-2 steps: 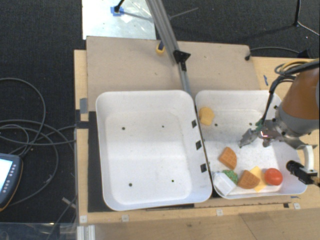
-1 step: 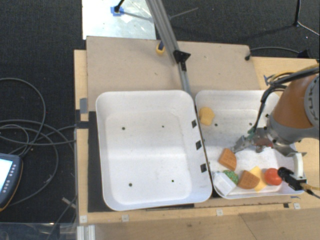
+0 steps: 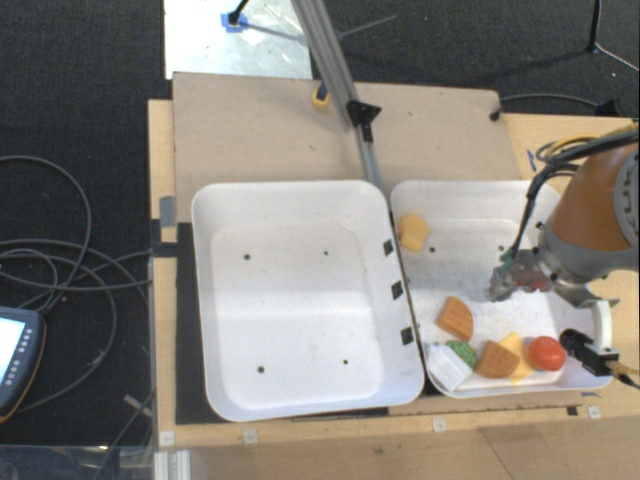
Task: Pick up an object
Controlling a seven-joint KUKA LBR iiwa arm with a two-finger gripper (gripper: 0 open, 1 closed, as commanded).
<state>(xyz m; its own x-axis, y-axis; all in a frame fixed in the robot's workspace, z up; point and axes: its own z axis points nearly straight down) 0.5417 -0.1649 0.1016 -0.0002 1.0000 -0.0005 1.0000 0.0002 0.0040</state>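
One fixed camera looks down at a slant on both white bins [image 3: 300, 298].

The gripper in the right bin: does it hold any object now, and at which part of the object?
It cannot be told. The gripper sits low over the right bin, apart from the orange wedge and red ball; its tip is too blurred.

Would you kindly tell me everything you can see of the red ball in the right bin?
The red ball is small, round and glossy, like a toy tomato. It lies in the right bin, at the near right corner, touching a yellow wedge on its left. The end effector is apart from it, farther back.
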